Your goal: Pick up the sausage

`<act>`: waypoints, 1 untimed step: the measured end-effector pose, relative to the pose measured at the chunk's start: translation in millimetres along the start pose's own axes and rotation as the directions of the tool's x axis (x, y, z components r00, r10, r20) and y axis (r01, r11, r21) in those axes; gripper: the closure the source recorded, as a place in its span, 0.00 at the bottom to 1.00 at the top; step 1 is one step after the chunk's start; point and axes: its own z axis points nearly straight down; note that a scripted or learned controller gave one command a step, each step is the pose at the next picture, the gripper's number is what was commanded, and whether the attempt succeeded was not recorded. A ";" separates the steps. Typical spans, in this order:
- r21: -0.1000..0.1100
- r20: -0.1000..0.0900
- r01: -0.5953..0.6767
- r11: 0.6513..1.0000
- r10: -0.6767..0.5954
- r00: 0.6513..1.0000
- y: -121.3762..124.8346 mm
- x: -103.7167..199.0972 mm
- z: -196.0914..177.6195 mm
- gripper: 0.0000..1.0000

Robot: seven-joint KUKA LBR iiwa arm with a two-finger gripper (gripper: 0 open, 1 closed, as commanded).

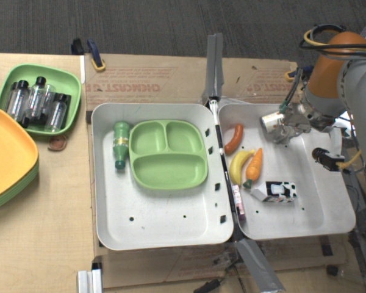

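The sausage [233, 138] is a reddish-orange link lying at a slant near the left wall of the right bin [317, 221]. Just below it lie a yellow banana [238, 165] and an orange carrot [254, 165]. My gripper [279, 129] hangs over the upper middle of the right bin, to the right of the sausage and apart from it. Nothing shows between its fingers.
A green divided plate [168, 153] and a green bottle [120, 144] lie in the left bin [158, 224]. A small black-and-white carton [279, 191] sits in the right bin. Left of the bins are a green tray of dark bottles [39, 98] and stacked yellow plates [9, 157].
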 end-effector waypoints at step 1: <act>0.001 0.002 0.004 1.000 -0.004 1.000 -0.4 0.0 -8.9 1.00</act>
